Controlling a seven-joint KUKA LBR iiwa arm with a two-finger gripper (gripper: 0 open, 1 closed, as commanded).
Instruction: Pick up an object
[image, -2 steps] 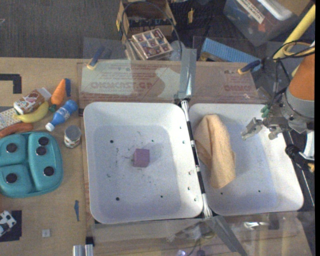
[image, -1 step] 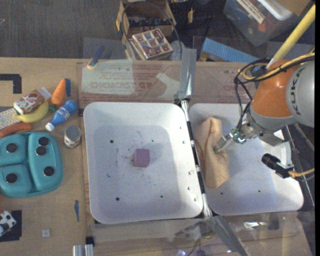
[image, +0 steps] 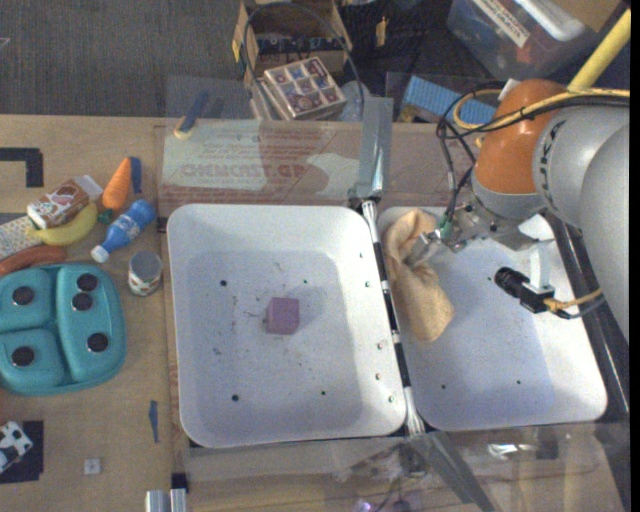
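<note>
since my gripper (image: 432, 243) sits at the tan cloth's (image: 420, 290) far end | cloth runs far-to-near along right bin's (image: 520, 400) left wall | jaws' state: can't tell

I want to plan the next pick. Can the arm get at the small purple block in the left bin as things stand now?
Probably yes. The purple block lies alone near the middle of the left bin, with nothing over or beside it. The pincer is at the tan cloth in the right bin, so it must cross the rims between.
</note>
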